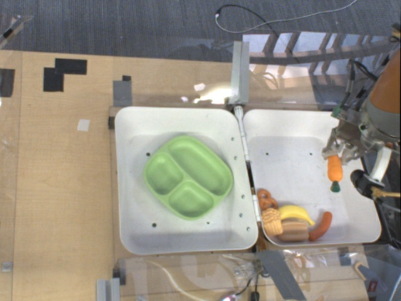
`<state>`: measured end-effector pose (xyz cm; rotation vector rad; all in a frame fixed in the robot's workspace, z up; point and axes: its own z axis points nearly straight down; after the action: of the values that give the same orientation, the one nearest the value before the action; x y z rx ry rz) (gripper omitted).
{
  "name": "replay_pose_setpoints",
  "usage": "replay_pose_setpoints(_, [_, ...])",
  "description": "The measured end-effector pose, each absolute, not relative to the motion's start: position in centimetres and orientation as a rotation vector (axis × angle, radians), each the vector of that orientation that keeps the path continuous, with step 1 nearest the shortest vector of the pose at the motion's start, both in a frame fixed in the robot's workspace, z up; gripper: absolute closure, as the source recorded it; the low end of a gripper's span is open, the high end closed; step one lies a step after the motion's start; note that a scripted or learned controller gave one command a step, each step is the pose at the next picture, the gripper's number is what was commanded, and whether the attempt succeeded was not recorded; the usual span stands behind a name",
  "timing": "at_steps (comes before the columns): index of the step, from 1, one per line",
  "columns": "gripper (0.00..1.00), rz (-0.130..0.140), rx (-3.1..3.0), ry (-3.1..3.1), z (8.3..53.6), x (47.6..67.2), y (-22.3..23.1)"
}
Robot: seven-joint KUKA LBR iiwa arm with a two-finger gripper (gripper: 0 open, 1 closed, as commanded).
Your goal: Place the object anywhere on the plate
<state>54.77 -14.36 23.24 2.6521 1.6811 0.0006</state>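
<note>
The gripper (343,150) is pale grey metal, its short fingers (331,148) light and blocky. Just above them sits a darker grey wrist housing, and beyond that a broad orange band (386,89). Thin black cables (354,83) loop beside the housing. A white cylindrical part with a black end, possibly a fitting, juts out nearby.

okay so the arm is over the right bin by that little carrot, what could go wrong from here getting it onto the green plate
1. The toy carrot hangs just under the gripper near the right bin's far edge; whether it is firmly pinched is unclear, so it may drop.
2. The green divided plate sits in the left bin, so the carrot must cross the raised divider and could clip it.
3. If dropped, it could roll into the pile with the banana.
</note>
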Motion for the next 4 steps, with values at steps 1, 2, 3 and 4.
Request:
replay_pose_setpoints(1, [1.0,0.002,2.58,1.791,19.2,55.0,-12.4])
replay_pose_setpoints(2, [1.0,0.001,2.742,1.531,18.4,60.3,-5.9])
replay_pose_setpoints(3, [1.0,0.006,2.662,1.665,26.5,53.0,-7.0])
replay_pose_setpoints(4, [1.0,0.001,2.54,1.849,18.9,53.4,-0.9])
